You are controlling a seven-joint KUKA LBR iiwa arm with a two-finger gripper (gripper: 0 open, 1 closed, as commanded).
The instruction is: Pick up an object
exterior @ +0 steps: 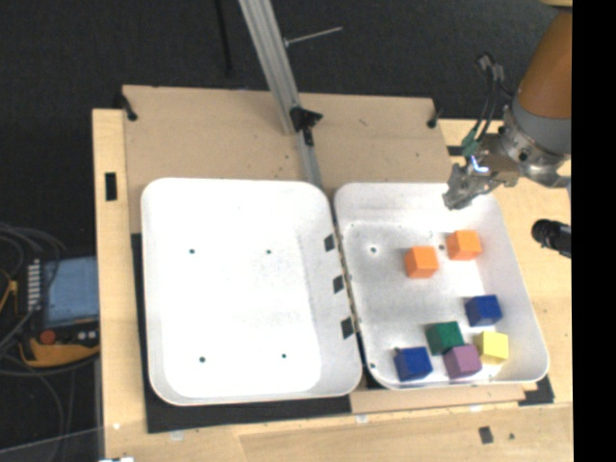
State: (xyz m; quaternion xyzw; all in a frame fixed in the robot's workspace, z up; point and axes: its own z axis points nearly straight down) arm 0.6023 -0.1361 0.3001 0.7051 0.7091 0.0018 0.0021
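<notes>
1. Since nothing sits between the jaws (460, 196), you should count the pick as not yet made: every block lies loose in the right-hand shallow white bin (385, 205).
2. You will find the jaws over that bin's far right corner, hanging from the grey arm with the orange band (547, 70), which reaches in from the bench's right edge.
3. Nearest to them is a small orange cube (464, 244), just on the near side of the jaws; a second orange cube (421, 261) lies just beside it, towards the bin's middle.
4. Along the near edge of that bin you have a blue cube (483, 310), a green cube (445, 336), a yellow cube (494, 346), a purple cube (463, 361) and another blue cube (412, 363), clustered closely.
5. Still to do, in my judgement: descend on one block, close on it and lift.
6. You cannot rely on the jaws' state here; they read as a small grey blur, and whether they stand apart or together cannot be told.
7. The arm is cut off at the right, so its upper links are hidden from you.
8. The left-hand white bin (173, 258) holds no blocks.
</notes>
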